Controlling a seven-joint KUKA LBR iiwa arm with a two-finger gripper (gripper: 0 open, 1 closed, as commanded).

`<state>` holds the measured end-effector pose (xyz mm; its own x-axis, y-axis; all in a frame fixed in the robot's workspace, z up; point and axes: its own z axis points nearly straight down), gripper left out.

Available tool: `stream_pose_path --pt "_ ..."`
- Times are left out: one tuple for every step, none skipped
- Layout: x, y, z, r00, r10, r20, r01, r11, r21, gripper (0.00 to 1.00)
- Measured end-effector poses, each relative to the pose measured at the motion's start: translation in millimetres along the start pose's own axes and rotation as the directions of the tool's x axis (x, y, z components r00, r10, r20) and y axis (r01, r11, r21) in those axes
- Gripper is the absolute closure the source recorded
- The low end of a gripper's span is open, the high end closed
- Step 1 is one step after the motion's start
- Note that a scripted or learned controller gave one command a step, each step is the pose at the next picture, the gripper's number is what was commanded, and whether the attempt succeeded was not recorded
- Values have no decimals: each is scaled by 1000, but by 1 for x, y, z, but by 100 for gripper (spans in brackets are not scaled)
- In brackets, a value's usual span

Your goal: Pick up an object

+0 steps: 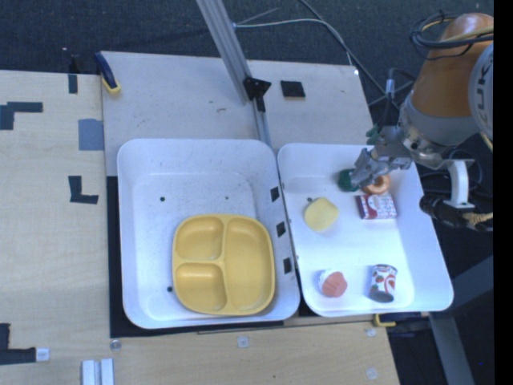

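From my overhead feed I see the arm (449, 79) reaching in from the right, its orange band high at the far right corner, with the gripper (367, 169) lowered over the far part of the right bin (425, 247). I cannot tell from this angle how the gripper is set or whether it has anything in it. Just beside its tip lie a dark green object (347, 180) on the left and a small orange-and-white object (377, 185) on the right, both so close to the gripper that contact is unclear. Just near of those sits a red-and-white packet (376, 207), and to its left a pale yellow round object (321, 214). At the near end of the same bin I see a red-and-white round item (332, 283) and, right of it, a small can with red markings (383, 282). The left bin (160, 175) holds a yellow divided plate (224, 264) in its near half.
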<state>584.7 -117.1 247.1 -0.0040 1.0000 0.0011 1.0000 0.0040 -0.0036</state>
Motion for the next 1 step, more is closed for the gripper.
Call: stream_pose_path --pt "51 -15 -5 1000 -2 -1 2 1000 -1 100"
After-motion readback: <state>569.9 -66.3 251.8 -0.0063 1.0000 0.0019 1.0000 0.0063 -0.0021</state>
